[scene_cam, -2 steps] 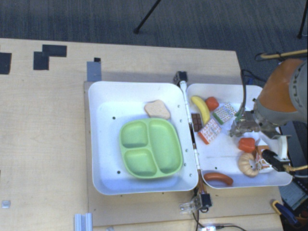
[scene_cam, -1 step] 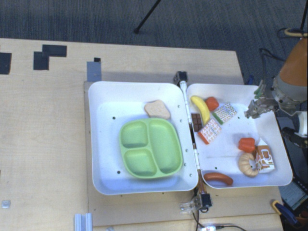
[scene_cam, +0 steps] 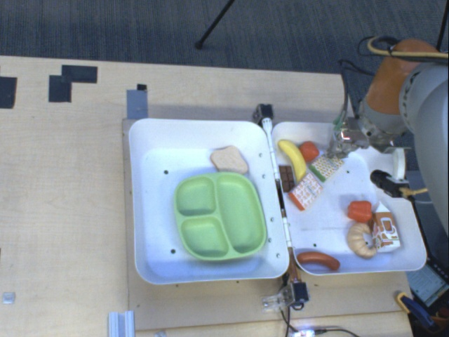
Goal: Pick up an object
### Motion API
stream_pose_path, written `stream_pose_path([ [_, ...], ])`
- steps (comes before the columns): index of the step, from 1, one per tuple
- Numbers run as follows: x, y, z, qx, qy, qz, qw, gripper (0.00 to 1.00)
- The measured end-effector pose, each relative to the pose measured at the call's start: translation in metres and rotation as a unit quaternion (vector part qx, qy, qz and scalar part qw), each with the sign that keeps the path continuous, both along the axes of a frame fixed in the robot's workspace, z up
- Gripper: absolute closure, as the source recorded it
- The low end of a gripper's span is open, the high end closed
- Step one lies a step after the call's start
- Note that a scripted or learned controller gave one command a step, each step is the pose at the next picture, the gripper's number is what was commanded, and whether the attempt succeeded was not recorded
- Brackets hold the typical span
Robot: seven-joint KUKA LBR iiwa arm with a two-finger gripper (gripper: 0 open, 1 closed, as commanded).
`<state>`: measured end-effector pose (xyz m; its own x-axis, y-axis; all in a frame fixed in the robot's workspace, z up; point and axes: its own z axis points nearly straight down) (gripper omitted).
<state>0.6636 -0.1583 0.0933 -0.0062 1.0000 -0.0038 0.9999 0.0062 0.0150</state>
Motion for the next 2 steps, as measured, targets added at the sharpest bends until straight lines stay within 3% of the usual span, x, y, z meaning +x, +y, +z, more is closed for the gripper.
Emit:
stream_pose_path([
  [1,0.010,0.020,0.001,-0.0014,-0.001,0.000,1.0000,1.00],
  [2,0.011,-0.019,0.001,-0.0011,-0.002,0.000,1.0000,1.00],
])
